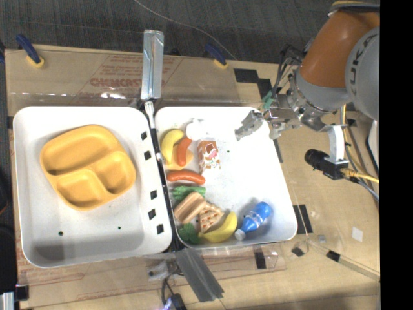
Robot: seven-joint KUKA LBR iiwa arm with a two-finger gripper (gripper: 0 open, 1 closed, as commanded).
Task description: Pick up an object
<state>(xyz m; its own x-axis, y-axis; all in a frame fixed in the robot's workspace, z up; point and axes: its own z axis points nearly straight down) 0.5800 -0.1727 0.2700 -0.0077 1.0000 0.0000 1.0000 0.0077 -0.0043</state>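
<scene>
Your arm reaches in from the right, its gripper [258, 123] hovering over the right bin [271, 173] near its far right corner, fingers spread and holding nothing. Both white bins sit on a cardboard-covered bench [97, 76]; the left bin [26, 192] carries a yellow divided tray [87, 165]. The toy food lies along the right bin's left and near edges; the small carton [208, 155] is nearest the gripper, the blue bottle [253, 219] near the near right corner.

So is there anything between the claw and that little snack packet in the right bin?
Nothing visible. The claw hangs over the right bin's upper right part, and only bare white floor lies between it and the snack packet. The carrot and banana sit on the packet's far side.
</scene>
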